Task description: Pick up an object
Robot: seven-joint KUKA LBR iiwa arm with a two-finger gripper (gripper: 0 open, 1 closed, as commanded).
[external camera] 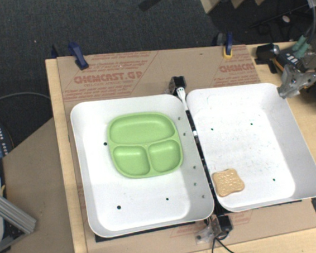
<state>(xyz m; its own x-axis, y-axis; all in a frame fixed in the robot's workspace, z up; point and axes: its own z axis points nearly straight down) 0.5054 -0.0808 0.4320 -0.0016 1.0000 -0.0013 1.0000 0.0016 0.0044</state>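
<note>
A: What sits nearest, low in the frame?

B: A tan, toast-like piece (228, 182) lies flat in the lower left corner of the right bin (271, 139), just beside the seam where the two bins meet.

A: And the left bin (95, 174)?

B: A green divided plate (145, 144), three compartments, rests in its upper middle, well apart from the toast-like piece.

A: Where are the jaws (294, 79)?

B: At the upper right of the frame, over the far right corner of the right bin. The toast-like piece is well apart from them, diagonally across the bin toward the lower left. Whether the jaws are apart or together, I cannot tell.

A: Beyond that?

B: Blue and yellow clamps grip the far edge of the counter (141, 69).
</note>
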